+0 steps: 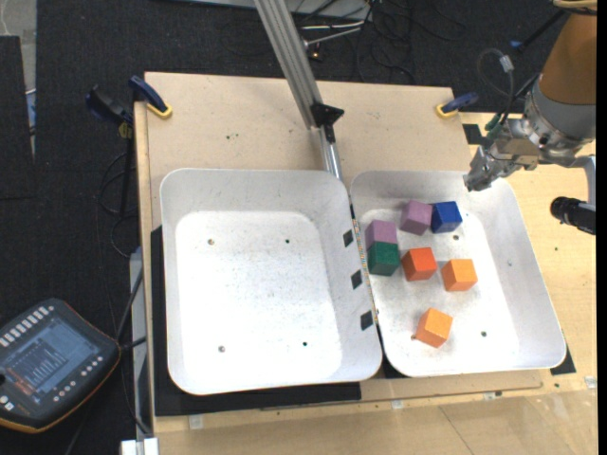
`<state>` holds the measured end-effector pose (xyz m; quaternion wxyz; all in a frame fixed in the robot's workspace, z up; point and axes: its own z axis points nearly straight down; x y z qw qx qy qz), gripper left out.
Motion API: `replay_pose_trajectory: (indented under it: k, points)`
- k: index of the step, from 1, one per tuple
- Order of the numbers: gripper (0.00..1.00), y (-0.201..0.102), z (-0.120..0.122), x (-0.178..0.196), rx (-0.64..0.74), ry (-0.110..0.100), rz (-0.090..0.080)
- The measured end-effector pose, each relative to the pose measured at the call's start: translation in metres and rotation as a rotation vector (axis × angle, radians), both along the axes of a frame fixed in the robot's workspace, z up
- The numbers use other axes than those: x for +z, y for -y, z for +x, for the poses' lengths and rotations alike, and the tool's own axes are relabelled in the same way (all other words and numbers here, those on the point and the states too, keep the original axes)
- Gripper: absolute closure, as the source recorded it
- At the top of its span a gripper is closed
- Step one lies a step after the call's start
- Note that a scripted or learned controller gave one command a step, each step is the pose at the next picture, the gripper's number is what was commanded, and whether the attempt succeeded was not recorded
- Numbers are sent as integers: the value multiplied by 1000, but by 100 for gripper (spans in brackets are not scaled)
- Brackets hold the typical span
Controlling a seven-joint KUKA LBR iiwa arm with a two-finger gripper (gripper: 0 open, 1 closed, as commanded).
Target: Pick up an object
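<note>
My end effector (479, 176) hangs over the right bin's (531, 282) rim at one o'clock. Blocks (417, 218) crowd the bin's centre toward ten o'clock, nearly touching one another. Its three and five o'clock floor lies open, with one orange cube (434, 327) near six.

A flat, light wooden bench (285, 121) holds two white bins side by side. The left bin (180, 282) and the right bin (531, 292) touch in the middle. Blue and yellow clamps grip the back corners (one at the left (150, 96), one at the right (455, 105)).
</note>
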<state>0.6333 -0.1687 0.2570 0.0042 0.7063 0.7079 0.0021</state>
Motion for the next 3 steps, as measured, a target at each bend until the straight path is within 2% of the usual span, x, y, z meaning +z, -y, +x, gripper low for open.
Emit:
replay_pose_trajectory:
  k: [1,2,3]
  points:
    - [100,0,1,5,0,-6,2]
    - [100,-47,-21,11,4,-8,4]
    - [100,-92,-43,-6,4,-12,5]
